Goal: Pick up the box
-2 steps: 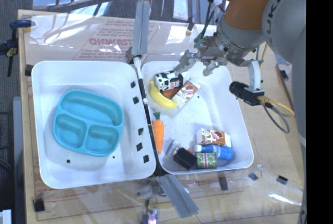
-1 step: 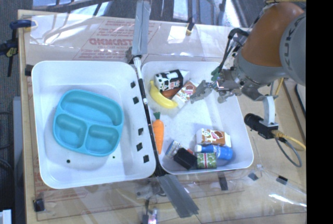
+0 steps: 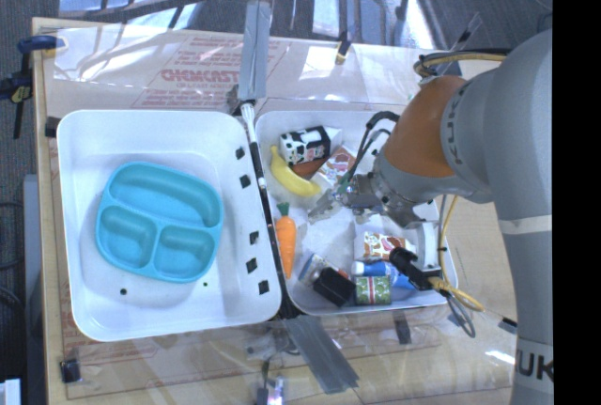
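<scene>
1. Overhead, the arm (image 3: 488,126) reaches from the right into the right bin (image 3: 427,302).
2. Left bin (image 3: 84,135) holds a blue tray (image 3: 160,222).
3. Gripper (image 3: 331,198) sits low among clutter; I cannot tell how it stands.
4. Banana (image 3: 293,178) and carrot (image 3: 286,243) lie just left of it.
5. Box (image 3: 383,246) lies beside the wrist, near a can (image 3: 374,290).
</scene>
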`<state>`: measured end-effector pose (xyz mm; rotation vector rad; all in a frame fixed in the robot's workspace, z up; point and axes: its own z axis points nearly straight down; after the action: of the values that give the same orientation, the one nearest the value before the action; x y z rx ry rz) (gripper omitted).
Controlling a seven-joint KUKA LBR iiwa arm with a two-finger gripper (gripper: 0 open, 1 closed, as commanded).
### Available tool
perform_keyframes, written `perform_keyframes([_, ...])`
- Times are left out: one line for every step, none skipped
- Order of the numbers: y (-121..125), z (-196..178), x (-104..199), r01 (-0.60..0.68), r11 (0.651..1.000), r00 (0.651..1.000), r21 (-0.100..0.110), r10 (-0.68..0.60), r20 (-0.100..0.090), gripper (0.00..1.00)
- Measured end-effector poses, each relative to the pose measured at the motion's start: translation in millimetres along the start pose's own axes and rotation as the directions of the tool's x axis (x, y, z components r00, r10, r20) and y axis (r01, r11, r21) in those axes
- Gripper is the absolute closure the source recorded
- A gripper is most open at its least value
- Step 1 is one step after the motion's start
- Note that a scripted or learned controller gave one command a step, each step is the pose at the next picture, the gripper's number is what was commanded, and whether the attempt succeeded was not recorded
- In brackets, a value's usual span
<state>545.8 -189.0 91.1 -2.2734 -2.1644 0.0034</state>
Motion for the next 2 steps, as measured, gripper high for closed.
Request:
perform_keyframes([-59, -1, -1, -0.025, 1.000, 1.000, -0.002, 0.025, -0.001, 0.00])
perform_keyframes([-70, 0, 23, -0.055, 0.999, 0.999, -0.002, 0.055, -0.001, 0.00])
